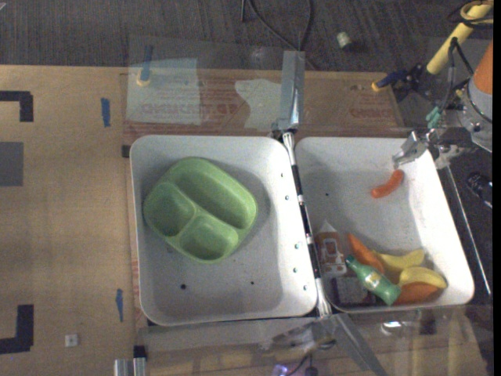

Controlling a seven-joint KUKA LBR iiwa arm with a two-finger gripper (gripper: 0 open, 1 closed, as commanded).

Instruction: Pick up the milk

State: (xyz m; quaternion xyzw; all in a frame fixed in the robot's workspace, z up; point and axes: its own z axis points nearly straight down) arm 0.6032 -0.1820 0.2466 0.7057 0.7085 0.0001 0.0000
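The milk (330,249) is a small white and brown carton lying against the left wall of the right bin (344,175), near its front. My gripper (425,152) hovers over the far right corner of that bin, well away from the milk. Its fingers stand apart and nothing is between them. An orange sausage-shaped piece (387,184) lies just below and left of the gripper.
Beside the milk lie a carrot (361,249), a green bottle (376,282), a banana (403,258) and an orange and yellow fruit (423,285), crowded at the bin's front. The left bin (156,288) holds a green divided plate (201,208). A metal divider (291,92) runs between the bins.
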